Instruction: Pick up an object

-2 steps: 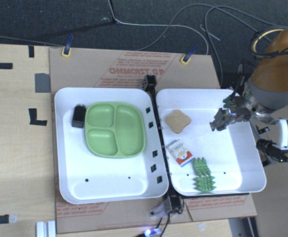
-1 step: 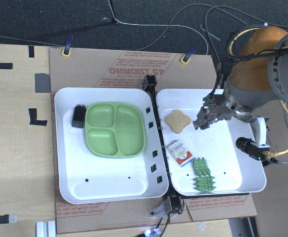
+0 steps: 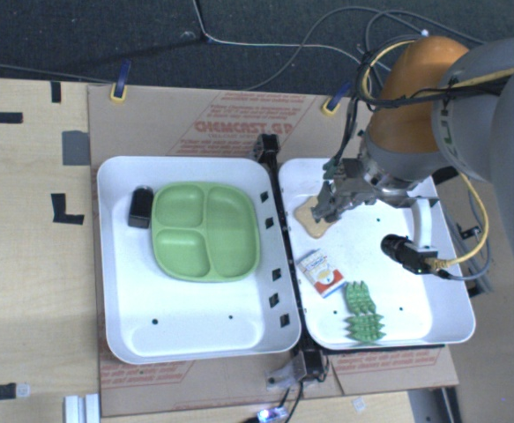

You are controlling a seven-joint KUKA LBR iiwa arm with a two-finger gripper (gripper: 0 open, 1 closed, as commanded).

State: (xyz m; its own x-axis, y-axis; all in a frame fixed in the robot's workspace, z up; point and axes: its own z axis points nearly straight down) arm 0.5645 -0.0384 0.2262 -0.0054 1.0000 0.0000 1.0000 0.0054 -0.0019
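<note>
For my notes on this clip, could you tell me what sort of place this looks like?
Probably a robotics lab test bench: a robot arm reaches over two white bins on a taped-down cardboard sheet, with loose cables behind.

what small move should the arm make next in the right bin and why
Probably a short straight descent onto the tan object. The gripper sits right at it, near the upper left corner of the right bin, but nothing shows it gripped. The small packet and green toy lie farther down, so the tan piece looks the nearest target.
</note>
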